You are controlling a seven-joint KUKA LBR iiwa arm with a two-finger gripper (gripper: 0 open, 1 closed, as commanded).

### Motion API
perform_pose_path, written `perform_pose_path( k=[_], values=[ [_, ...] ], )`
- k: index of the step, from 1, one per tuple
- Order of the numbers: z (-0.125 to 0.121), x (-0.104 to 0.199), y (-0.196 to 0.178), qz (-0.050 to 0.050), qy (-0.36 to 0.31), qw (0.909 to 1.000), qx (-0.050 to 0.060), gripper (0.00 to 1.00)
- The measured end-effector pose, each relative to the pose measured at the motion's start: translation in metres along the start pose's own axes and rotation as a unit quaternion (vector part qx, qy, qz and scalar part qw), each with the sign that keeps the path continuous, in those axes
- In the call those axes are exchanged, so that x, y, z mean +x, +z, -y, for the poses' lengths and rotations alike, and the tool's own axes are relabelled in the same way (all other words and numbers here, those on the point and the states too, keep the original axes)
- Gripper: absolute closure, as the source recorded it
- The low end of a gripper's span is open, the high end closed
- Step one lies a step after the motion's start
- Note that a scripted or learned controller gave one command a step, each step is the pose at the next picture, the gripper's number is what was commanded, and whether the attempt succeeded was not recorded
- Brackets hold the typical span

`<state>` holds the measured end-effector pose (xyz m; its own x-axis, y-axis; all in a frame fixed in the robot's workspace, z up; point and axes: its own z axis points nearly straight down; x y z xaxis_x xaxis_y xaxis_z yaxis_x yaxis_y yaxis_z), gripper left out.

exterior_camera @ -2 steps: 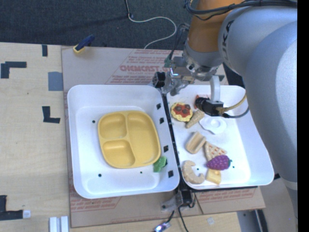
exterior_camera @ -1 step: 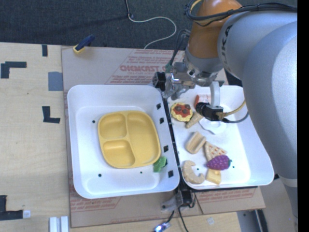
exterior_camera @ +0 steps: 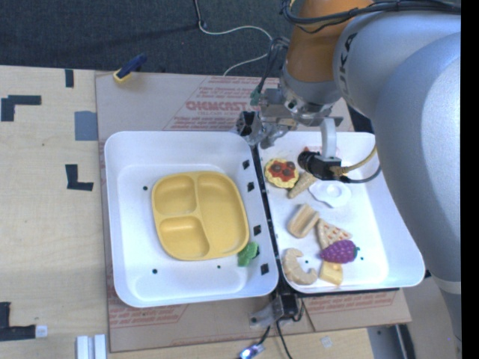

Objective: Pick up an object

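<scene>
The arm [exterior_camera: 389, 58] reaches in from the right over two bins: the left bin [exterior_camera: 120, 200] holds a yellow tray [exterior_camera: 199, 215] with a green piece [exterior_camera: 248, 254] at its corner, and the right bin [exterior_camera: 397, 253] holds toy foods, among them a pizza [exterior_camera: 282, 173], bread [exterior_camera: 303, 220] and grapes [exterior_camera: 339, 251]. The gripper [exterior_camera: 258, 129] hangs above the rims' far junction, nothing visibly held, its opening impossible to judge. The step appears to be approach; next it must descend squarely over one food, the pizza being nearest.
</scene>
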<state>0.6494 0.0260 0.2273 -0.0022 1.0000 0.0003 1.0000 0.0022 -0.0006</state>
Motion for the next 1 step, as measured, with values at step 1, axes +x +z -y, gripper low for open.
perform_pose_path(
  k=[1],
  values=[
    [0.012, -0.0067, -0.0018, 0.001, 0.001, 1.0, 0.001, 1.0]
  ],
)
